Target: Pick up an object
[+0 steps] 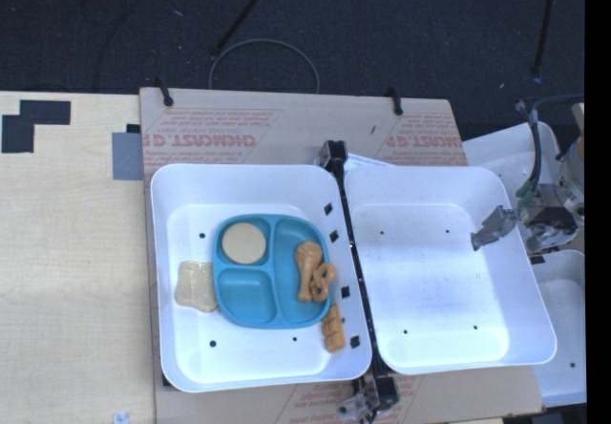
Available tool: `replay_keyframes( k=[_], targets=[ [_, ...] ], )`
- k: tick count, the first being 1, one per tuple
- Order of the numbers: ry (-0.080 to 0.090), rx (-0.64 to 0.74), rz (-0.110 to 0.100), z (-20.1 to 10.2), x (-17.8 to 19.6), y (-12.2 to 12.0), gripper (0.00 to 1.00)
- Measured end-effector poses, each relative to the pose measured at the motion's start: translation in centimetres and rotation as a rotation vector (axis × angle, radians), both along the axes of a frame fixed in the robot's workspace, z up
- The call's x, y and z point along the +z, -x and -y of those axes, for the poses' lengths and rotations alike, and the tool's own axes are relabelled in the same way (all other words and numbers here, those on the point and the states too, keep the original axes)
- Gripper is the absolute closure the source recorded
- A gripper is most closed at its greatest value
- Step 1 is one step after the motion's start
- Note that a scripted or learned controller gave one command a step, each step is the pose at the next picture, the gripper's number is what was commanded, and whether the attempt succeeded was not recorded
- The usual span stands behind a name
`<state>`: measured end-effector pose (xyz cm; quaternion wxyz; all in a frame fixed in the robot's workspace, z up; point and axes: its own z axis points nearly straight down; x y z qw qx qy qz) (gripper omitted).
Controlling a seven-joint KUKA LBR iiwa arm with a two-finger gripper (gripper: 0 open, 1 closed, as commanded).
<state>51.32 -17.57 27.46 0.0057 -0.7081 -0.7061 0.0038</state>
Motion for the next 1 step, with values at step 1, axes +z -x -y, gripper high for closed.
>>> replay_keyframes(
  k=[1],
  targets=[
    [0.003,0.003,0.012,-0.02,0.61,-0.2,0.0]
  ],
)
